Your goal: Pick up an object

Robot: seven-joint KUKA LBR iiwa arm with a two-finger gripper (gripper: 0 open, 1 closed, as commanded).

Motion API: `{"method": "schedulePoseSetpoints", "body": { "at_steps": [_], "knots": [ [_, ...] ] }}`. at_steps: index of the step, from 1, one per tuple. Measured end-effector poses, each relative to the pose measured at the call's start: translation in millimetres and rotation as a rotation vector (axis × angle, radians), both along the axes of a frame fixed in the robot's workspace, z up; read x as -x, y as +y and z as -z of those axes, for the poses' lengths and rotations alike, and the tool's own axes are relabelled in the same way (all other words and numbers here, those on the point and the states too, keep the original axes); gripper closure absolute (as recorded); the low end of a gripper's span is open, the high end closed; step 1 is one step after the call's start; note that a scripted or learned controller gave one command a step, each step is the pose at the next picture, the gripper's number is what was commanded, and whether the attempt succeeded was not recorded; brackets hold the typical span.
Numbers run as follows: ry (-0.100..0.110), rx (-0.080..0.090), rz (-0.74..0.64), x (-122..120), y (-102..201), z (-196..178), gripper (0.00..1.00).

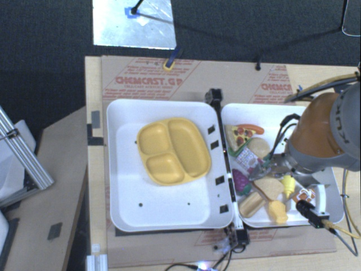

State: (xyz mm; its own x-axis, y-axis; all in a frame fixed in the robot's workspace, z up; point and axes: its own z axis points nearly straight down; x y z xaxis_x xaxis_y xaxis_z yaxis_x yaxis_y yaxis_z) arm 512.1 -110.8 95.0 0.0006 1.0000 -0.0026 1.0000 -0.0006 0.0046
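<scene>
The gripper (266, 167) sits low in the right bin (333, 210), down among a crowd of toy food, with the orange-banded arm (318, 131) above and to its right. Whether anything is between its tips cannot be told from this slanted view, because the wrist body covers them.

No single object is set by the task, so the nearest pieces matter most. Just left of the gripper lies a small printed packet (246, 158), touching or nearly touching it. Directly below the gripper is a tan bread slice (269, 187), its long axis running diagonally from upper left to lower right. Further below and left is a bread roll (251, 204); a purple piece (240, 180) lies beside it. Up and to the left sits a pizza slice (243, 132), well apart.

The packet is probably the closest target, a short shift leftward. The left bin (121, 208) with its yellow divided plate (172, 150) lies far to the left.
</scene>
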Motion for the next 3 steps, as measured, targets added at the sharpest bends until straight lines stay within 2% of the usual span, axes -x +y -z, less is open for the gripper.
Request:
{"method": "schedulePoseSetpoints", "body": {
  "at_steps": [2, 3],
  "knots": [
    [-0.004, -0.001, -0.006, 0.8, 7.6, -126.1, 1.0],
    [0.001, -0.002, -0.005, -0.2, 7.6, -129.5, 1.0]
  ]
}}
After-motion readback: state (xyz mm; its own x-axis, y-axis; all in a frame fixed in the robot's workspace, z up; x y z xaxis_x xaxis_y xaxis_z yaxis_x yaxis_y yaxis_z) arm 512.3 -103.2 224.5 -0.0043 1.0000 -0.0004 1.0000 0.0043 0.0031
